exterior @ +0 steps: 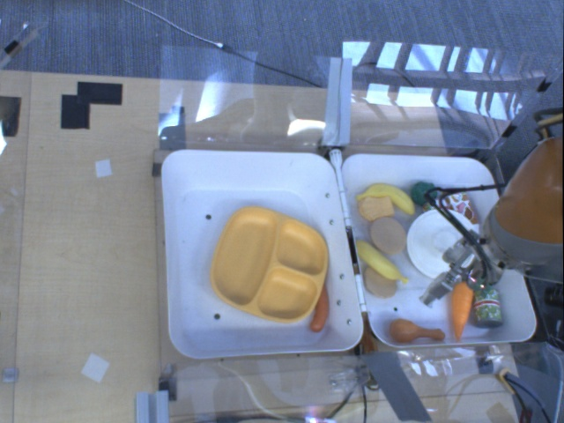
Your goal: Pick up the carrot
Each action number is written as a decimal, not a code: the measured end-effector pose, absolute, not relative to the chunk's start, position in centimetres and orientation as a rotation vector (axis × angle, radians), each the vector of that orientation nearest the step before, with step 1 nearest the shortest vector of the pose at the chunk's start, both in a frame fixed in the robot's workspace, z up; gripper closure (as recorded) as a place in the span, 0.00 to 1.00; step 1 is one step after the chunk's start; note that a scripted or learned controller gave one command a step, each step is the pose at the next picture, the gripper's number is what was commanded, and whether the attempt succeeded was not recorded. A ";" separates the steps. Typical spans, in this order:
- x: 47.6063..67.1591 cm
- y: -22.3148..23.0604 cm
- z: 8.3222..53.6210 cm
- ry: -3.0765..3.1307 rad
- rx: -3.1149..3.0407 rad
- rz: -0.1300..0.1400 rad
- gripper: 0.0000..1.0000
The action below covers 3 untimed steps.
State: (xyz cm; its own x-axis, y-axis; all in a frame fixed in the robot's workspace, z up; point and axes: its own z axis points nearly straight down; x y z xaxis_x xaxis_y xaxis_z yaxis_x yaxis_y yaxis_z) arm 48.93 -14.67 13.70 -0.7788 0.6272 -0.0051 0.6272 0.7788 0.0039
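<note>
The carrot [461,311] is orange and lies lengthwise near the front right corner of the right bin [520,331], thick end pointing away from the front wall. My gripper [453,286] hangs over that thick end, reaching in from the right, and is open. One grey finger [434,293] points down-left of the carrot, the other sits by the carrot's upper right. Nothing is held between them.
A small green-labelled bottle [487,307] lies right beside the carrot, and a drumstick [414,330] lies to its front left. A white plate [430,241], two bananas [382,262] and round food pieces fill the bin's middle. The left bin holds a yellow divided tray [269,263] and a red sausage [320,310].
</note>
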 end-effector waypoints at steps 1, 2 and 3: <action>49.0 -14.3 8.9 2.903 1.175 0.003 0.00; 49.4 -14.2 10.2 2.898 1.159 0.007 1.00; 49.0 -13.6 12.2 3.027 0.805 0.001 1.00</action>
State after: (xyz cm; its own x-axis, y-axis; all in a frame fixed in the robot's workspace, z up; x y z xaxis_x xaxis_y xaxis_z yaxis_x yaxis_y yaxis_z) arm 48.96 -13.61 12.17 -0.8678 0.4969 -0.0085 0.4969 0.8678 0.0029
